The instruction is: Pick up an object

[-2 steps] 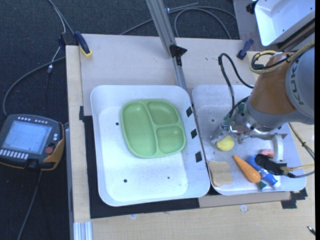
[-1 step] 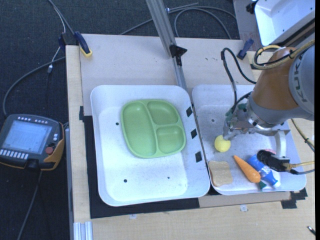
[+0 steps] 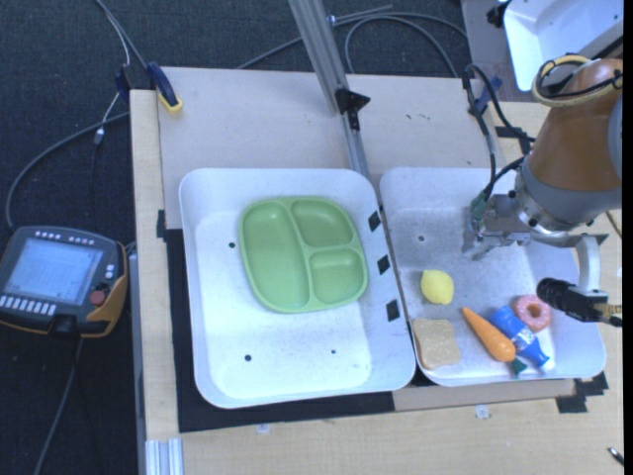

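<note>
My tool (image 3: 483, 237) hangs in the right bin (image 3: 435, 191); whether it is clenched, I cannot tell. The yellow lemon (image 3: 437, 286) lies at seven o'clock from it, apart.

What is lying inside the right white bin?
The right bin holds a yellow lemon, a slice of bread, an orange carrot, a blue tube and a pink donut. The arm covers the bin's far right corner.
</note>
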